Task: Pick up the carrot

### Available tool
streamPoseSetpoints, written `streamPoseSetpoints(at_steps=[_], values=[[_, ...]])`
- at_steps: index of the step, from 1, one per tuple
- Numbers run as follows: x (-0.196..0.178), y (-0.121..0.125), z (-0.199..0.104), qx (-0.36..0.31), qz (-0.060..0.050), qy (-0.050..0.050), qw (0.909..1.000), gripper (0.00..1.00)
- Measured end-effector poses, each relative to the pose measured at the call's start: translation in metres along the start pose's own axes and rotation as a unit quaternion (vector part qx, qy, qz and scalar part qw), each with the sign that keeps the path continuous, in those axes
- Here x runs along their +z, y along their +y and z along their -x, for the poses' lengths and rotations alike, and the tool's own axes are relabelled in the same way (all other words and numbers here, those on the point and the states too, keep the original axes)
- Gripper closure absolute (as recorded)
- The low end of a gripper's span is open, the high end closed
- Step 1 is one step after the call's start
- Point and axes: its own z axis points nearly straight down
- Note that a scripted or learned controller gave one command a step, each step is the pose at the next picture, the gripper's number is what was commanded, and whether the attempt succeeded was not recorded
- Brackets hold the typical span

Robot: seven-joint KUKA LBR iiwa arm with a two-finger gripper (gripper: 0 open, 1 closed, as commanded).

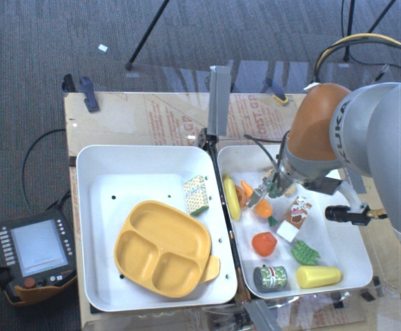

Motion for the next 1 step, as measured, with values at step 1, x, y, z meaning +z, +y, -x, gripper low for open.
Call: streamPoseSetpoints(at_steps=[1], values=[[-0.1025,0.0455,-0.0500,0.044,0.005,-0.002,0.9990,1.00]])
